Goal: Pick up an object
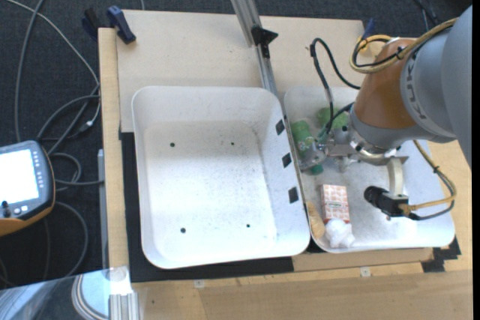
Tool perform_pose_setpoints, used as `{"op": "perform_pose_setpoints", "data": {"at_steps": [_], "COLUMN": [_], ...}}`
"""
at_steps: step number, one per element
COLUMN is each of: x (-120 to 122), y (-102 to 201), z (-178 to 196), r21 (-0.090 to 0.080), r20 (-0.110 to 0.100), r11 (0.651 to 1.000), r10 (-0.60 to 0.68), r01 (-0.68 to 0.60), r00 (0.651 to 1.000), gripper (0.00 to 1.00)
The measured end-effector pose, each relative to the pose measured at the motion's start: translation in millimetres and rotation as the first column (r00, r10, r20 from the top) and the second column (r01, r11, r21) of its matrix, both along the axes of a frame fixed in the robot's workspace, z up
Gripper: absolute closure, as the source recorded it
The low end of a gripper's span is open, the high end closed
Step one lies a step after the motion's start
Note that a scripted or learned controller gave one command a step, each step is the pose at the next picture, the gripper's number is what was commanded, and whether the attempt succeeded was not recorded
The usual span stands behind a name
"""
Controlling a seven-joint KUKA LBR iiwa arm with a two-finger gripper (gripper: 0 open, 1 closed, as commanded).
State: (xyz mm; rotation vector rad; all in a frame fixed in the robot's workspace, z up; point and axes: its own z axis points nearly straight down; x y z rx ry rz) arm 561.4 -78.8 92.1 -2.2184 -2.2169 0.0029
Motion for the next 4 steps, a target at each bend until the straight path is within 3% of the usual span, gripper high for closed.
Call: {"op": "perform_pose_setpoints", "data": {"at_steps": [1, 4], "x": [1.0, 11.8], "y": [0.4, 1.3], "z": [11.3, 159.5], "r21": [0.001, -0.003], "r20": [0.004, 0.012], "r11": [1.0, 1.0], "r10": [0.001, 0.002], "r01": [-0.001, -0.002], "r00": [1.0, 1.0], "gripper": [1.0, 1.0]}}
